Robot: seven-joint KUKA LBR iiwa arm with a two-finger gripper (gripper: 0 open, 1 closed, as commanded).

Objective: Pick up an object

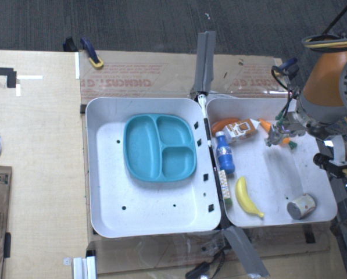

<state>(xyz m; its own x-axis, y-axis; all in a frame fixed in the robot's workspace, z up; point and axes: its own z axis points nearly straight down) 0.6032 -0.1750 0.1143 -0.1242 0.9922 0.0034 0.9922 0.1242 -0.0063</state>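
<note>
The right bin holds several objects. A blue bottle lies along its left wall. Beside it at the back are an orange item and a white and orange carton. A yellow banana lies near the front, and a grey cup lies on its side at the front right. My gripper hangs low over the back right of this bin. A small orange piece lies just to its left, and a small orange and green object sits right against it.
The left bin holds a teal divided plate. A grey divider post rises between the bins at the back. The arm's orange band and dark cables stand above the right bin's back right corner.
</note>
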